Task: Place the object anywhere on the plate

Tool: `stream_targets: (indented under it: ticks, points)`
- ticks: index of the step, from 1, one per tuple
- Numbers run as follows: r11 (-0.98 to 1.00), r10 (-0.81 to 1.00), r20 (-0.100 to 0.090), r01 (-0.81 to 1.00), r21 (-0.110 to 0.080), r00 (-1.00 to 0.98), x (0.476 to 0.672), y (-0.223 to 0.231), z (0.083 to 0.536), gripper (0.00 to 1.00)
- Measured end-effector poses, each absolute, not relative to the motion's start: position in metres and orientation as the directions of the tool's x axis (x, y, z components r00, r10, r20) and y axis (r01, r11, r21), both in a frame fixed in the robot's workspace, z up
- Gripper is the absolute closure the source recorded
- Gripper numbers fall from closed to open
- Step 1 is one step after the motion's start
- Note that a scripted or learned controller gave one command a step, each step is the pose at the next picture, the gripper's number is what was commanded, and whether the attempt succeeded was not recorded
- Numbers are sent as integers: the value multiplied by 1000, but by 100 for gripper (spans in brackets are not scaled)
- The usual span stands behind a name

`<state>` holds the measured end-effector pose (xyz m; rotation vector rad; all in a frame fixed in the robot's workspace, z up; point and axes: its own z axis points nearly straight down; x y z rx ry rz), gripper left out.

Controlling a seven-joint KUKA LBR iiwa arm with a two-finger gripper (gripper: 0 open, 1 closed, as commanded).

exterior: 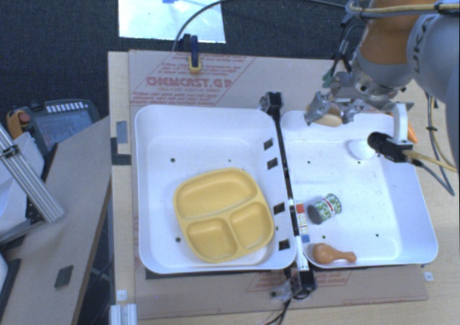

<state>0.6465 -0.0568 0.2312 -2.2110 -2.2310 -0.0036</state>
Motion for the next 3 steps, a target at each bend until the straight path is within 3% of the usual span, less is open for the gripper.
stream_targets:
  ticks: [3]
  points:
    - [10,1000,3,1000,3,-10,652,108,238,100]
